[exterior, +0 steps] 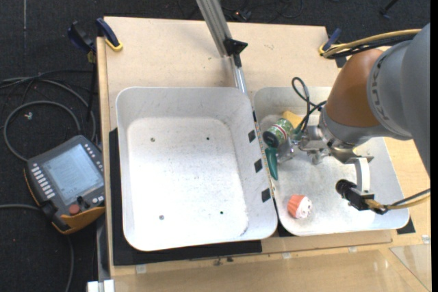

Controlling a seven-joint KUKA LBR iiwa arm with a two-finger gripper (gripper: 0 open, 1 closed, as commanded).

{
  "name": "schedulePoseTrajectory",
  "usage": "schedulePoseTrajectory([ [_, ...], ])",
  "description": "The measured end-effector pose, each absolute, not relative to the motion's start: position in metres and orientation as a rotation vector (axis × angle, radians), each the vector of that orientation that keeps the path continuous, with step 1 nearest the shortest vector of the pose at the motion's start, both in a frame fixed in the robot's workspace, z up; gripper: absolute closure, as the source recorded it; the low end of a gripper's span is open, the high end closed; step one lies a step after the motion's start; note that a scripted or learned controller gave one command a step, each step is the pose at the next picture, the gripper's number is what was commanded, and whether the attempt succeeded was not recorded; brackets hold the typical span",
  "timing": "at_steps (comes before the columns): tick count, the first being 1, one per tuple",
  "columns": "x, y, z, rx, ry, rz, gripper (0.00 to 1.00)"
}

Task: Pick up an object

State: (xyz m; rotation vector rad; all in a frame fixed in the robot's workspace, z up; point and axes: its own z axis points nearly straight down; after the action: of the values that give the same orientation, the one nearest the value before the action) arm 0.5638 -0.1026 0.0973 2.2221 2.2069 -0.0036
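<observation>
— Grey metal and an orange band: the arm comes in from the right, and its gripper [295, 144] sits low in the right bin [393, 205], up against the green can [278, 133]. Has it got hold of it?

— I cannot tell. The wrist covers the working end, so whether it is clenched or released is hidden. The can lies on its side near the bin's left wall, touching or nearly touching the gripper.

— How would that can handle?

— My guess: light, thin-walled, smooth, so it may roll or slip, and a hard squeeze could dent it. Taking it across the middle of the body looks safest.

— Anything else close by?

— A dark green handle-like piece [272, 163] lies just below the can, along the divide between bins; it could get caught up in the grasp. A pale yellow item [293, 119] peeks out just behind the can. Further out, an orange-and-white object [298, 206] rests near the front edge, well apart and easier to reach.

— And the left bin [126, 147]?

— Beside it, nothing to hinder.
</observation>
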Motion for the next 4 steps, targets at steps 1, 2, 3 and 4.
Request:
schedulePoseTrajectory([
  [1, 0.564, -0.103, 0.108, 2.221, 2.206, -0.001, 1.0],
  [2, 0.563, -0.097, 0.152, 2.217, 2.222, 0.004, 1.0],
  [3, 0.574, -0.092, 0.203, 2.213, 2.222, 0.006, 1.0],
  [4, 0.575, -0.092, 0.256, 2.213, 2.222, 0.006, 1.0],
])
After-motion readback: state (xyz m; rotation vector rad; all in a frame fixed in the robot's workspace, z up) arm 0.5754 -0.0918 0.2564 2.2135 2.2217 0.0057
